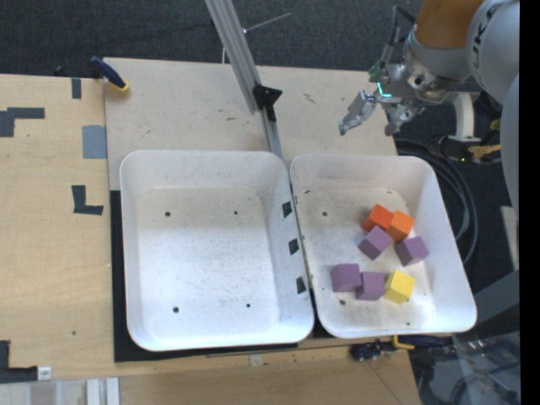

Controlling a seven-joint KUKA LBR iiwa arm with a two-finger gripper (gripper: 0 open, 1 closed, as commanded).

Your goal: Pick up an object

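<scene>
Probably light and rigid, the small yellow cube (400,286) should be pinched across opposite flat faces; the two-finger gripper (372,116) hangs apart-fingered, carrying nothing.

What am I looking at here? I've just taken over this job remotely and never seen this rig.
This is one fixed camera above a bench, looking down at a slant. The grey machine with the orange band at upper right is a robot arm; its hand hangs above the bench, behind the right bin, and nothing shows between its fingers. Two shallow white bins sit side by side. The right bin holds seven small blocks: two orange, four purple and one yellow block. The job is to pick one up; none is lifted yet.
</scene>
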